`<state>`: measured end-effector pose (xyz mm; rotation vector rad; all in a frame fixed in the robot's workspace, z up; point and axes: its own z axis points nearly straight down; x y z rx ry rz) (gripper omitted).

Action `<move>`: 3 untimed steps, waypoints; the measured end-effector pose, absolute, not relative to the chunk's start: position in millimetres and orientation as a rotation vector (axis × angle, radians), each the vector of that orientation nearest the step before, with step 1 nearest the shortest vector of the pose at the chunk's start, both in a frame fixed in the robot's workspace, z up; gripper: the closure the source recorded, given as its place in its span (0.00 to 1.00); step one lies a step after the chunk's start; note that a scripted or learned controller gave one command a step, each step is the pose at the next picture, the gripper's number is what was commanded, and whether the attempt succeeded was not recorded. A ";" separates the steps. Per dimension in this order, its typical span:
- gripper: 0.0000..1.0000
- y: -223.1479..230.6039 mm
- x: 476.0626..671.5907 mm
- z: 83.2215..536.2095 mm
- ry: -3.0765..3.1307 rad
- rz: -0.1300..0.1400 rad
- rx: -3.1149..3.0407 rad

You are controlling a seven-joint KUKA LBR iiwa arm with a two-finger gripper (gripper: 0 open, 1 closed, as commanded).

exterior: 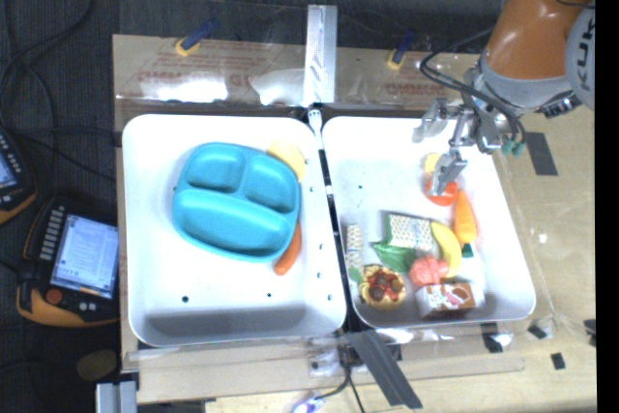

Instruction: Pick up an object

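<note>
Arm (537, 24): reaches in from the right, grey with an orange band, ending over the right bin's far half.
Left bin (145, 305): well left of the gripper; holds a blue tray (237, 198) with a yellow piece and an orange piece at its near edge.
Right bin (517, 290): under the gripper; its toys lie mostly toward the camera from the gripper.
Gripper (447, 171): low over the bin, tips just above a small orange-red piece (441, 191); whether the jaws are apart or together cannot be told, and nothing is seen between them.
Carrot (465, 216): just beside the gripper, on the camera side; likely light, stiff plastic, smooth and apt to slip; best taken across its narrow middle.
Banana (446, 247): a little further toward the camera, touching other toys.
Hard to make out: the orange-red piece is partly hidden by the tips, its shape unclear; the crowded toys overlap.
</note>
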<state>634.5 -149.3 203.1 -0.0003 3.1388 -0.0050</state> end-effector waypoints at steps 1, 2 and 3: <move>0.00 -186.9 613.7 100.9 3.121 -0.013 -0.109; 0.00 -200.4 630.0 97.2 3.107 -0.007 0.330; 0.00 -222.8 592.2 97.8 3.020 -0.003 0.755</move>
